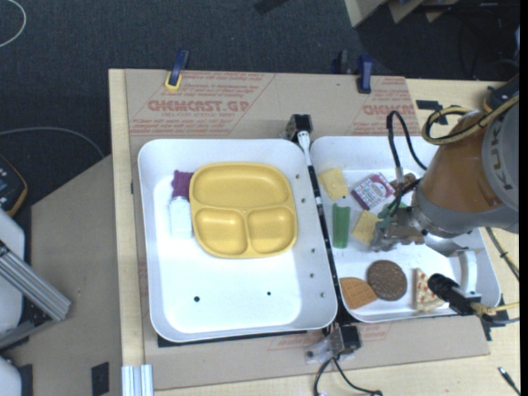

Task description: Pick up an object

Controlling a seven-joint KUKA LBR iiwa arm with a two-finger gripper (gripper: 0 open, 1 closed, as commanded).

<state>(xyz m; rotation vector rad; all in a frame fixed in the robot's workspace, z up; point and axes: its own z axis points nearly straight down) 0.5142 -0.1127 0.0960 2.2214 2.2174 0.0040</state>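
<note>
My gripper point(385, 236) is low in the right bin point(487, 262), reaching in from the right under the grey and orange arm. It sits right beside a yellow wedge point(362, 228) and just above a round brown cookie point(387, 279). A green cylinder point(340, 225) lies left of the wedge. A purple and white packet point(372, 191) and a pale yellow block point(333, 183) lie farther back. An orange cracker point(355, 292) and a pizza slice point(424, 291) rest at the bin's front.
The left bin point(231, 304) bears a yellow divided plate point(243, 209), with a purple thing point(181, 183) and a white bottle point(179, 218) against the plate's left side. A black clip point(299, 127) sits at the back between the bins.
</note>
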